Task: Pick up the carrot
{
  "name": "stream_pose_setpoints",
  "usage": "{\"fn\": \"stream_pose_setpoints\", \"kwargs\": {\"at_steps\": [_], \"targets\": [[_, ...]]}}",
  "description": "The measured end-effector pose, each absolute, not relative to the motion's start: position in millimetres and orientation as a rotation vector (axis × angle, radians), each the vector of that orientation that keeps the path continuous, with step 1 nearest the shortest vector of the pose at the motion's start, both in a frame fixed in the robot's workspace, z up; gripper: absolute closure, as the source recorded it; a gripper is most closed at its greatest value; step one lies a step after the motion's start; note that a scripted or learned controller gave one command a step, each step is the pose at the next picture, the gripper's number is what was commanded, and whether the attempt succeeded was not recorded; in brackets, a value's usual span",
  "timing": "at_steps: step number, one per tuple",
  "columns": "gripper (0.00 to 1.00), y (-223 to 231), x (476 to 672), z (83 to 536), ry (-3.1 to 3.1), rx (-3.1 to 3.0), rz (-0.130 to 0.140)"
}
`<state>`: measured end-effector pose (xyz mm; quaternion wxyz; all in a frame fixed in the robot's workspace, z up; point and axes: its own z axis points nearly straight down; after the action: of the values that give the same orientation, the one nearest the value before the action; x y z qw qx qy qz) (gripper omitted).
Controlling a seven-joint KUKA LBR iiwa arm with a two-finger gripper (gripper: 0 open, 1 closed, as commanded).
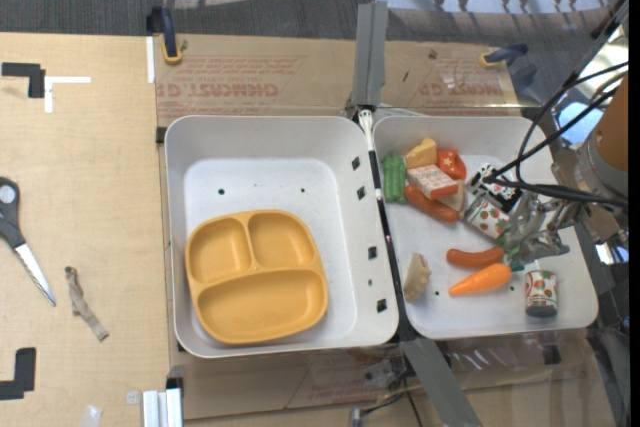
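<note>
Where the right bin (585,310) comes closest to the camera, the carrot (481,280) lies on its white floor, near the front wall. Its long axis runs almost level across the view, tilted slightly: the thin orange tip points toward the left bin (178,215), and the thick end with its green top (516,264) points toward the arm's side. Just beside the carrot on that thick end, a small can (540,293) with a red-spotted label stands upright. On the tip side of the carrot, near the divider, a pale beige lump (414,277) rests. Just behind the carrot, a red sausage (473,256) lies nearly parallel to it, close but apart. The pincer (527,223) hangs just behind and above the carrot's green top, over a spotted white box (487,216); from this angle it cannot be told whether it is wide or narrow, and nothing is seen held in it. Farther behind the carrot sit a second sausage (433,207), a red-and-white carton (432,181), a green vegetable (395,177), a yellow wedge (421,153) and a red tomato-like piece (451,162). Well away from the carrot, in the left bin, a yellow divided plate (257,275) lies flat. Scissors (20,250) lie on the tabletop (80,165) beyond that.
</note>
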<state>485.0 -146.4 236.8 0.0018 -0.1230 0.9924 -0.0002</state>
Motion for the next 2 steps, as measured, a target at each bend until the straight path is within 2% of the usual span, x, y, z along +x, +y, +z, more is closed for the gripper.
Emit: {"fn": "stream_pose_setpoints", "kwargs": {"at_steps": [1,2], "targets": [[1.0,-177,528.1,215,3.115,-0.373,-0.001],[1.0,-76,549.3,192,3.095,-0.521,0.001]]}}
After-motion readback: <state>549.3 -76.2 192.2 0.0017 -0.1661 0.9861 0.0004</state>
